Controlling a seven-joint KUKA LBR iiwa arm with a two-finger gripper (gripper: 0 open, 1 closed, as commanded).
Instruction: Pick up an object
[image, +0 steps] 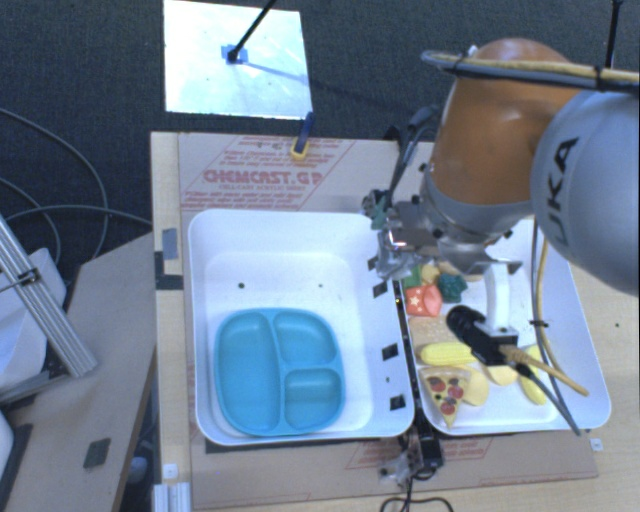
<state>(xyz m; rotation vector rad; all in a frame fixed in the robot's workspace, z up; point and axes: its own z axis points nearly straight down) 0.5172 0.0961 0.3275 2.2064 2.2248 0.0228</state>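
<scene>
I cannot tell if the jaws are spread or pressed together; the big grey and orange arm (500, 130) hides them. From the camera above, the gripper (412, 262) sits low at the near edge of the right white bin (590, 395). It is right by the small red toy food (426, 300) and close to the yellow toy corn (445, 353). I think nothing is lifted yet, so the grab and lift are still to do.

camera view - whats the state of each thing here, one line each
blue divided plate: flat in the left bin, compartments bare
right bin: holds a pile of toy food
pizza slice: lying flat near the front wall
corn cob: on its side
strawberry: lying loose beside the gripper
gripper: low over the right bin's back left corner
</scene>
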